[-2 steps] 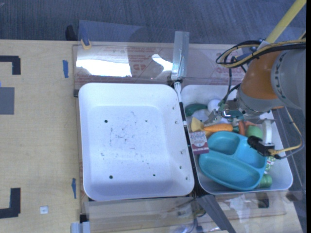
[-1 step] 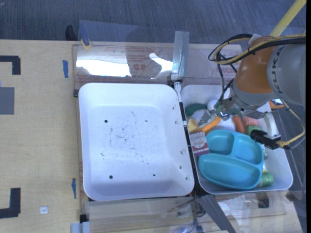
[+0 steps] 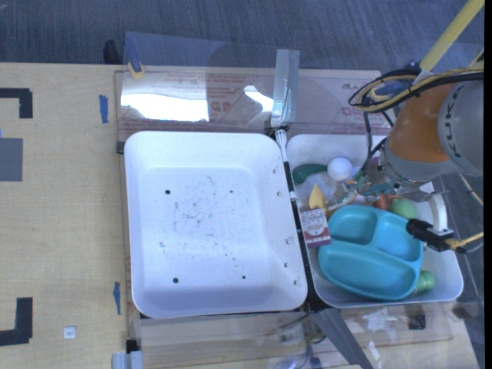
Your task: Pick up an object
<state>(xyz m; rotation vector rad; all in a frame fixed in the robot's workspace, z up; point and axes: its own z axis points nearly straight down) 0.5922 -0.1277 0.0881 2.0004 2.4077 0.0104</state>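
The left bin (image 3: 207,221), at centre frame, shows a bare, scuffed white floor with open room out to all four rims, and it touches the right bin (image 3: 446,279) along a dark centre divider. In the right bin, from left to right, lie a small red-and-white packet (image 3: 314,225) against the divider, a yellow piece (image 3: 317,197), a dark green object (image 3: 307,171) and a white ball (image 3: 340,167) near the upper rim, and a large turquoise divided dish (image 3: 373,254) that covers most of the lower floor. The gripper (image 3: 370,184) sits low at the upper right of this bin, just above the dish among the small items with orange and green pieces (image 3: 401,206) beside it, and its opening and any contents cannot be determined.
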